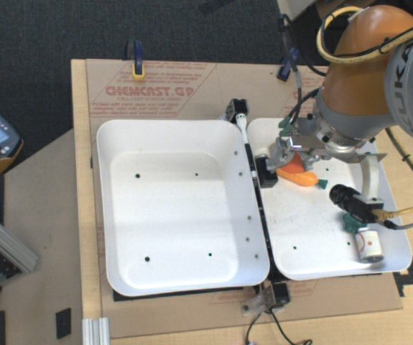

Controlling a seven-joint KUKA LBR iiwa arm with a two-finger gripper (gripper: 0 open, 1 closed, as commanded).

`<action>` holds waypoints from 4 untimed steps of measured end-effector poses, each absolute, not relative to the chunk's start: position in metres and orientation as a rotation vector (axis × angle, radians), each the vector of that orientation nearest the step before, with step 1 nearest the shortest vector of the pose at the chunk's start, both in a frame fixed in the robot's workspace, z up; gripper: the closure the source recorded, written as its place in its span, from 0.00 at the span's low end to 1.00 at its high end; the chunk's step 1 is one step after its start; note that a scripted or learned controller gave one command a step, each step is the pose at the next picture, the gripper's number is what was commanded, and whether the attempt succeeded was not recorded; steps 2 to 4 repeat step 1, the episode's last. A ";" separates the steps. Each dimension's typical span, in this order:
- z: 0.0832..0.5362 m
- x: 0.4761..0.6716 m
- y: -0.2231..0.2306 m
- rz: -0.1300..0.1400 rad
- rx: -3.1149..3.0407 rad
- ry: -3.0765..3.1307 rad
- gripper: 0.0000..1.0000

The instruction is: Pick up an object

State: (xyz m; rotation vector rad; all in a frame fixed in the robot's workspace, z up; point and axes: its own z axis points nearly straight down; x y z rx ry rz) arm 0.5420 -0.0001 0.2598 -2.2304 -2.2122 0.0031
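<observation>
The left bin (177,214) shows a bare white floor, so the work is in the right bin (307,239). The gripper (290,152) hangs low near that bin's far left corner. From here I cannot tell how far open the claw is, or whether it has hold of anything. The orange piece (301,177), the likely target, lies just beside it, close to the wall the bins share. A good grasp would centre over the piece's thick middle and close across its narrow width, clear of that wall. A small white cylinder (370,245) sits in the near right corner.
</observation>
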 end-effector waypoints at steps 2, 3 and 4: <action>0.254 0.505 0.060 0.003 -2.211 -2.224 1.00; 0.254 0.505 0.060 0.003 -2.211 -2.224 1.00; 0.254 0.505 0.060 0.003 -2.211 -2.224 1.00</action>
